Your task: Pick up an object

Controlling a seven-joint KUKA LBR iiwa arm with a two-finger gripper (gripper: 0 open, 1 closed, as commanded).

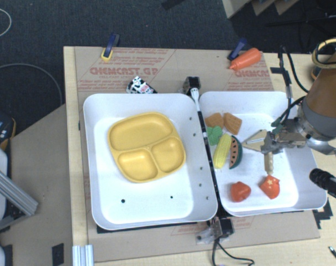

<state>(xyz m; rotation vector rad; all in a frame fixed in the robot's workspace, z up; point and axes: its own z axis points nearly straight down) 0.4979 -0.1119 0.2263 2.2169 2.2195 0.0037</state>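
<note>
Gripper [269, 162] reaches into the right bin [251, 100] from the right, hanging just above a red toy [270, 187], likely the pick target; can't tell the finger state. Second red piece [240, 191], corn [222, 151], watermelon slice [235, 153] sit nearby, none blocking. Yellow tray [147, 146] fills the left bin [96, 148].

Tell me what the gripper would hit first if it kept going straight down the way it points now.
Probably the red toy in the right bin: the gripper points down right above it. Height above the toy is unclear from this slanted view.
</note>
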